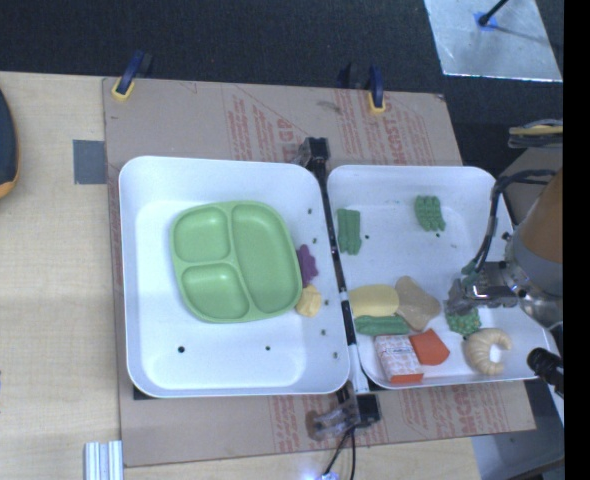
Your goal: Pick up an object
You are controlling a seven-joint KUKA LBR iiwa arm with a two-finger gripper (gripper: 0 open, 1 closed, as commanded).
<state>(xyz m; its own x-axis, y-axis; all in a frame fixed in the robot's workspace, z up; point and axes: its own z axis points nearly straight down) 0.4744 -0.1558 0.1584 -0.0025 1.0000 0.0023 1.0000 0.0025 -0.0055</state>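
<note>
Counter (45, 268): light wood, carrying a brown cardboard sheet (275, 118) with two white bins on it side by side.
Left bin (155, 368): holds a green divided plate (235, 260) near its middle; a small purple piece (307, 263) and a small yellow piece (309, 302) sit just beside the plate's right edge.
Right bin (395, 183): holds the loose objects.
Upper part of right bin: a green strip (348, 230) near the left wall and a green studded block (429, 213) further right, well apart from each other.
Lower part of right bin: a pale yellow oblong (374, 298), a tan lump (416, 300) touching it, a green piece (381, 324) below them, a red and white packet (398, 358), an orange block (430, 347) and a cream ring-shaped piece (487, 351).
Arm (545, 238): reaches in from the right, over the right bin's right edge.
Gripper (472, 296): low over the right side of the right bin, just above a small green object (464, 320).
Fingers: cannot tell whether released or clenched; nothing visibly between them.
</note>
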